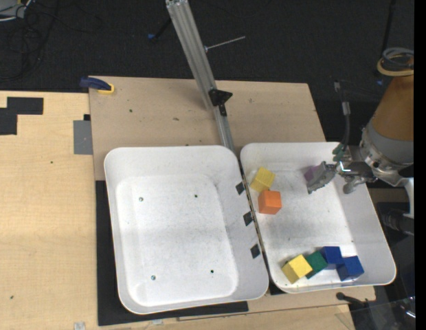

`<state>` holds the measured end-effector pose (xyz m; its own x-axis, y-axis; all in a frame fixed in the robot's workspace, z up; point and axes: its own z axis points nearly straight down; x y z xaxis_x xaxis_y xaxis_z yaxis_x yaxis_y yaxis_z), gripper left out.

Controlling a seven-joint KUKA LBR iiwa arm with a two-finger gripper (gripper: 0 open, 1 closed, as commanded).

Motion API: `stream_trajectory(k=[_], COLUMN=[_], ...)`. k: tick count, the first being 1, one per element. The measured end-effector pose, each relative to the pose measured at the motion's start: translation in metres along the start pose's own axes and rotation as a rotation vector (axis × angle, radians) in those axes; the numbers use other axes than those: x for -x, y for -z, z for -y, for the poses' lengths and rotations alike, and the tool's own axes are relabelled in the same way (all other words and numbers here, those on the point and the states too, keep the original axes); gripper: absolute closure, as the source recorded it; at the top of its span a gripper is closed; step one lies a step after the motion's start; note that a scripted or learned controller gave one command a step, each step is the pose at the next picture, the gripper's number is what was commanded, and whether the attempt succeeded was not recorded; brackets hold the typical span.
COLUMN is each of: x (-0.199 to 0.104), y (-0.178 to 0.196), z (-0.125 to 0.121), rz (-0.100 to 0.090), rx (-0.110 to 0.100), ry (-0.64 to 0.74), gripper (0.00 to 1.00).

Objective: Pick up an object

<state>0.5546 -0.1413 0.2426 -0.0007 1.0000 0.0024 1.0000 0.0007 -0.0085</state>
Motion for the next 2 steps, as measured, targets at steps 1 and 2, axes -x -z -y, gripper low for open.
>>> stream_trajectory(k=[1, 2], x=[0.001, 0.001], y=[0.003, -0.059], z=[-0.001, 0.008], rz=[0.001, 0.000], rx=[0.006, -0.001], ry=[-0.001, -0.001], gripper=[0.00, 0.00])
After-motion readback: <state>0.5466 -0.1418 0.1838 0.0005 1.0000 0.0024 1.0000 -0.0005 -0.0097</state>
